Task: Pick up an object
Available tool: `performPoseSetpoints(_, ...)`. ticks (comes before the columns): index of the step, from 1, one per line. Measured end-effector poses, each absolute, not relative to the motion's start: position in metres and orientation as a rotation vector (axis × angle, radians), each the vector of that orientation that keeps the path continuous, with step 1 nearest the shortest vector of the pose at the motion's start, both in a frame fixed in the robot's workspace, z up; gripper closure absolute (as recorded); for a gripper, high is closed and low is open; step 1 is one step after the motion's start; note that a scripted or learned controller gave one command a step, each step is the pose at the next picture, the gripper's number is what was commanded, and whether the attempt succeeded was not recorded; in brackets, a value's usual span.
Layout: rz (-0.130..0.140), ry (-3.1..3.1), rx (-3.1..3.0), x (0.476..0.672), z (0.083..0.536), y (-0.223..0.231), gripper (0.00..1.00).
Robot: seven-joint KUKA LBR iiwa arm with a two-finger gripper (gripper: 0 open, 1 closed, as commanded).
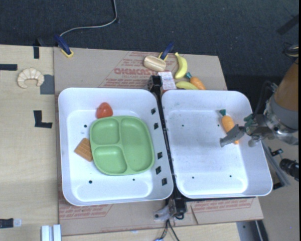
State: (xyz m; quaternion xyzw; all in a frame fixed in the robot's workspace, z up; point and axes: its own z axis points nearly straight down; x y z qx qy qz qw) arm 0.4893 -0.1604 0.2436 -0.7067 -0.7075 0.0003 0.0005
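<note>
Looking down on the bench, I see the arm (286, 97) entering from the right edge of the frame, its gripper (236, 133) hanging over the right side of the right bin (210, 185). One grey finger (230, 137) is visible slanting down toward the lower left, and it sits right against the lower end of a small toy carrot (228, 122). From this angle I cannot tell whether the tool is spread or pressed together, nor whether the carrot is between its tips or just beside them.

The carrot lies in the upper right part of the right bin, orange with a green top pointing toward the upper edge of the frame.

The left bin (70, 185) holds a green divided plate (122, 145) at its centre. A red tomato-like piece (104, 110) touches the plate's upper left rim, and a tan flat piece (84, 149) is tucked against its left rim.

Above the bins, on the cardboard (125, 69), I see a bread roll (154, 63), a banana (180, 66), a small white box (166, 79) and another orange piece (196, 83) clustered near the top centre. A croissant (31, 77) rests at the upper left of the frame on the wooden surface (20, 159).
</note>
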Motion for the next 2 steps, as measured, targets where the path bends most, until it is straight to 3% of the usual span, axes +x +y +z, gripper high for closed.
performPoseSetpoints(1,-0.008,-2.231,-2.223,0.6134,0.0880,-0.2202,0.00)
performPoseSetpoints(2,-0.003,-2.233,-2.224,0.6130,0.0975,-0.2214,1.00)
